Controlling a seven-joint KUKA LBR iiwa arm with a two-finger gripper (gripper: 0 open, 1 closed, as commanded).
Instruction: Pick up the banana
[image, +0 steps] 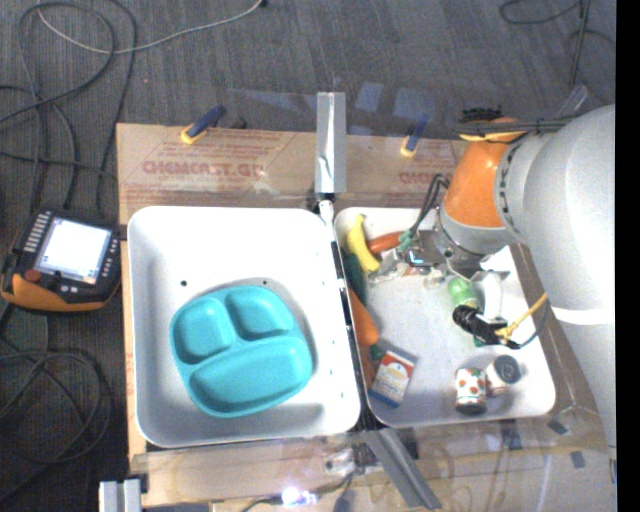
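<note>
The grey robot arm (575, 210) with its orange band looms largest, reaching in from the right over the right bin (535, 400). At far left, a teach pendant (65, 260) lies on dark carpet among cables. The left bin (150, 300) holds a teal divided plate (243, 348) with bare white floor around it. In the right bin, the banana (358, 247) lies in the far left corner against the wall, just beside a carrot (362, 318). A small carton (392, 375) and a patterned can (470, 388) sit nearer the front. The gripper (415, 250) hovers close beside the banana; whether it is open or closed cannot be made out.
</note>
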